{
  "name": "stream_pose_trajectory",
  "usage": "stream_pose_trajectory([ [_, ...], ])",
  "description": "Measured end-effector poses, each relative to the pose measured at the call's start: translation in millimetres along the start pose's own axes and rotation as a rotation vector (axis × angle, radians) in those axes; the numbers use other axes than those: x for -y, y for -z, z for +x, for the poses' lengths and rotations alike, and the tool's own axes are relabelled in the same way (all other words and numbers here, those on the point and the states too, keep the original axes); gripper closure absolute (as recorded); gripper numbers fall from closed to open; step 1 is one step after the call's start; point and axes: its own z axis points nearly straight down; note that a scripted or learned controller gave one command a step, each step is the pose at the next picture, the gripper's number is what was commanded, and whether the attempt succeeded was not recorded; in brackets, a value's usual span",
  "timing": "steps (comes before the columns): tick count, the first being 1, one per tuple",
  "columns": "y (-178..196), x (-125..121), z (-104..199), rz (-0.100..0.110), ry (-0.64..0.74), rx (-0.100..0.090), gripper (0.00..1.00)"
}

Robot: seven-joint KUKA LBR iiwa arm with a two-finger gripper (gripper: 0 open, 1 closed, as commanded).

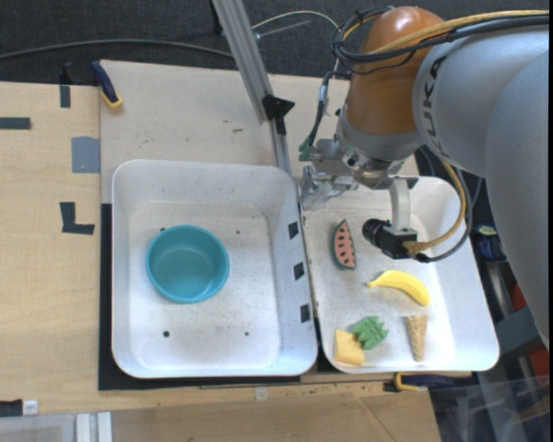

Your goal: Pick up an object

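Observation:
In the right bin (pixel 461 339) lie a watermelon slice (pixel 343 245), a yellow banana (pixel 401 285), a green leafy toy (pixel 370 331), a yellow cheese wedge (pixel 348 349) and an ice-cream cone (pixel 416 336). A blue bowl (pixel 188 263) sits in the left bin (pixel 147 191). My gripper (pixel 319 188) hangs over the far left corner of the right bin, near the wall between the bins, a little beyond the watermelon slice. The wrist hides much of it. Nothing shows between its fingers.
A slanted grey metal pole (pixel 249 63) runs down to the divider between the bins. Black cables (pixel 415 242) loop from the wrist over the right bin. A yellow-and-blue clamp (pixel 107 85) lies on the bench at the back left.

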Motion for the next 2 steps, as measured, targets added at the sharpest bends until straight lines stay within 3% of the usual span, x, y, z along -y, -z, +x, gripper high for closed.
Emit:
stream_pose_trajectory([
  [1, 3.1, 16.4, 53.9, -0.002, 0.002, -0.001, 1.00],
  [2, 0.6, 42.3, 76.8, -0.001, -0.001, 0.001, 1.00],
])
